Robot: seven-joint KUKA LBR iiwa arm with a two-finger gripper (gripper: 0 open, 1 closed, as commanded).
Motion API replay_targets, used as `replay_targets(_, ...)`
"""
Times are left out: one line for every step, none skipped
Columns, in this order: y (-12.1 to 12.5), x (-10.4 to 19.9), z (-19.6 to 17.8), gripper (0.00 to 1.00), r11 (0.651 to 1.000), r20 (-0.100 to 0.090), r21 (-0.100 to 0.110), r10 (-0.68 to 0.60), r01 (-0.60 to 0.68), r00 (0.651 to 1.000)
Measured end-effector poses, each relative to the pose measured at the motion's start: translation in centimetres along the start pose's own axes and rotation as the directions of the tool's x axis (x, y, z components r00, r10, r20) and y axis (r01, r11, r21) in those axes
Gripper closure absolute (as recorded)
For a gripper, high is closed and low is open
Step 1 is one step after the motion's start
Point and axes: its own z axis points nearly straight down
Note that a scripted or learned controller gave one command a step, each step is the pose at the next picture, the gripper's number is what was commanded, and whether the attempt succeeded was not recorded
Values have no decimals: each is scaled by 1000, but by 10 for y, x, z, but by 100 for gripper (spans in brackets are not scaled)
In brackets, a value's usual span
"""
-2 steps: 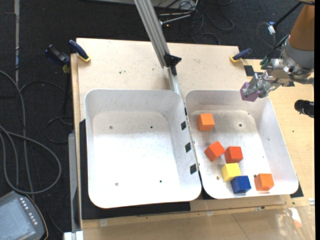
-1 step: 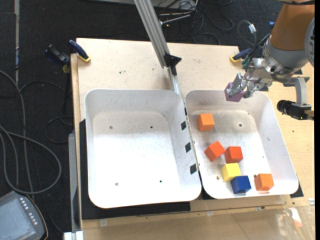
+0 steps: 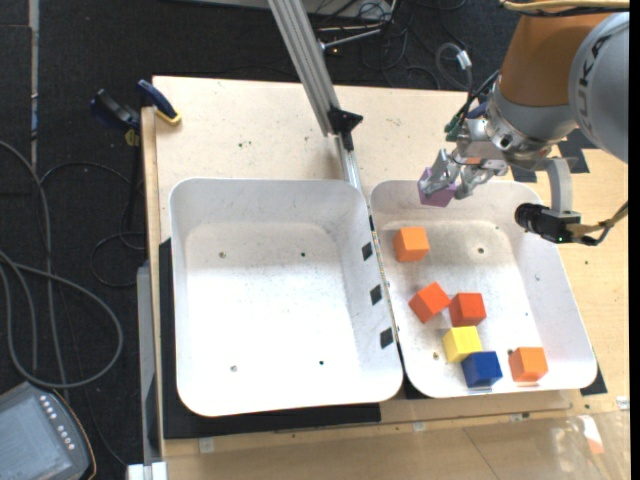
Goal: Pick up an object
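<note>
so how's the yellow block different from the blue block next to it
The yellow block is bright yellow; the blue block is dark blue. The yellow block sits farther from the bin's near edge, right below a red-orange block, while the blue block lies closest to that edge, beside an orange block. Both are small cubes of about the same size, touching each other in the right bin.

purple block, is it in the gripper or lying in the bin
In the gripper: the purple block sits between its fingers, raised over the right bin's far edge.

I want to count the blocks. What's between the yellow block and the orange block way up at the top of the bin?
In the camera view, two blocks lie between the yellow block and the top orange block: an orange one and a red-orange one.
</note>
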Motion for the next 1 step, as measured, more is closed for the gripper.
replay_targets(3,58,-5,100,1000,-1,-2,-1,1,1000)
